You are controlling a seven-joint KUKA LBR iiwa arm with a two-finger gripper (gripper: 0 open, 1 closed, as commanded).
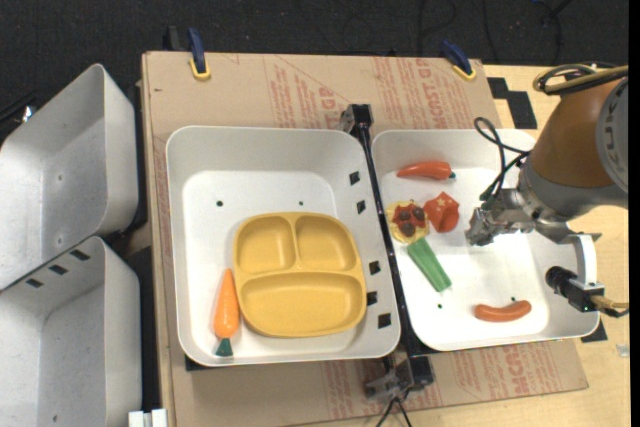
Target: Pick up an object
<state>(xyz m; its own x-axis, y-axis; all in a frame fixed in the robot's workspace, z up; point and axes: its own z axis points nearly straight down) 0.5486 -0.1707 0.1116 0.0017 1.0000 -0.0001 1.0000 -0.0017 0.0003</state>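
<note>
The right bin (520, 333) holds several toy foods: a long red chili (425, 171) at the back, a red pepper chunk (443, 211), a small yellow and dark red piece (407, 221), a green strip (430, 266) and a red-orange sausage (503, 311) near the front. My gripper (487, 223) hangs low over the middle of this bin, just right of the red pepper chunk and apart from it. I see nothing held in it. The arm's orange band (580, 140) sits above and to the right.
The left bin (190, 215) carries a yellow divided plate (298, 273) and an orange carrot (226, 307) beside it at the front left. A black divider (378, 215) runs between the bins. Two white tubs (60, 175) stand off the bench to the left. Cables trail by the arm.
</note>
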